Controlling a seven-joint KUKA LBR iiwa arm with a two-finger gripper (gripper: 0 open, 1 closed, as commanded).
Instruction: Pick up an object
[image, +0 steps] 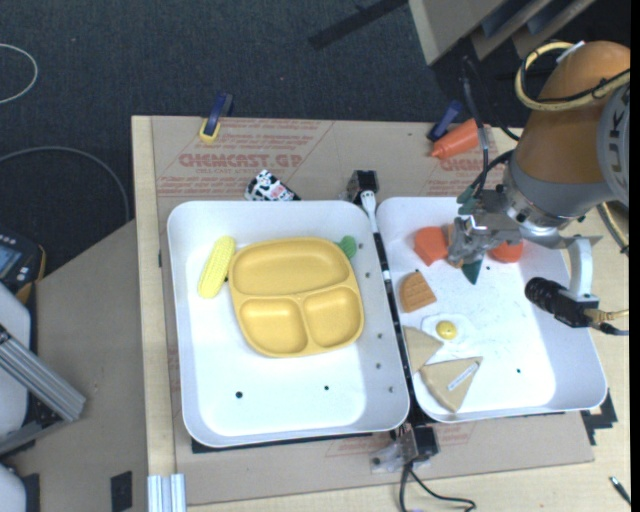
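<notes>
Camera view: pincer (468, 262), grip state I cannot tell, hangs just beside the orange block (430, 244) in the right bin (560, 385).

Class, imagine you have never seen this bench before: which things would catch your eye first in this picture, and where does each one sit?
The large yellow plastic tray with three compartments stands out, lying in the left white bin with a yellow toy corn cob beside it. Next comes the grey arm's gripper, low over the right white bin near an orange block. Below it lies a toy fried egg.
</notes>
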